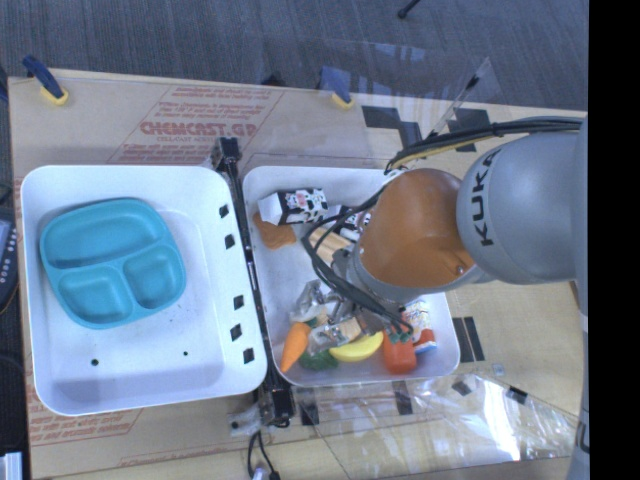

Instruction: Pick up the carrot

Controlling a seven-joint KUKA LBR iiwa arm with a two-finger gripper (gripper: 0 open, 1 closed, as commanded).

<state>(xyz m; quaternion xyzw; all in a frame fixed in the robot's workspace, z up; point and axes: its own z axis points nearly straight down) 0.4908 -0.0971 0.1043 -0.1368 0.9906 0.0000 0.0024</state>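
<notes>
Presently, at the left of the frame, the left bin [40, 368] sits on the table [150, 108], which is covered with printed brown paper. A blue divided plate [110, 260] with three compartments lies in the upper left part of this bin. Black clips [236, 288] run down the seam between the two bins.

The right bin [262, 183] occupies the centre of the frame. Near its upper left corner lies a small milk carton [298, 205] with a black-and-white cow pattern, and just below it a brown flat item [275, 235] rests against the bin floor.

The carrot [294, 346], orange with a pale tip, lies tilted in the lower left part of the right bin, close to the bin's lower wall. A green item [320, 361] sits just beside its lower end. To the right of the carrot lies a yellow banana [357, 348], then a red-orange item [399, 355] near the lower right corner.

The gripper [322, 306] is positioned just above and to the right of the carrot, over the cluttered items; its metal parts are visible, but how far it is open cannot be told, and the carrot lies apart from it. The arm [520, 208], grey with its orange band [415, 228], covers the right part of the bin.
</notes>
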